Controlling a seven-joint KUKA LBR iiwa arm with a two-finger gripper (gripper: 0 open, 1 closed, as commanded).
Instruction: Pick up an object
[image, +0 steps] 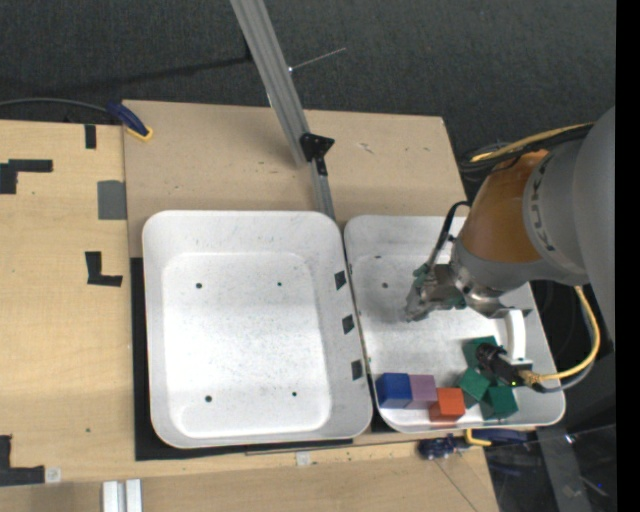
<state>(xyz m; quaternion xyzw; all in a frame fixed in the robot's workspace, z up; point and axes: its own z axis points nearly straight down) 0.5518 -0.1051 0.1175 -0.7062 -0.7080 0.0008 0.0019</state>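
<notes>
Arm over the right bin — blocks untouched.
I see the gripper low over bare floor mid-frame right in the right bin; whether its jaws are open I cannot tell. The blocks — blue, purple, orange, green — cluster along the bin's lower edge, apart from it.

Two smooth white bins of what looks like matt plastic, lightly speckled, sit on a pale matt wooden bench, beside a brushed-metal rail and the arm's satin grey casing with its glossy orange band.
</notes>
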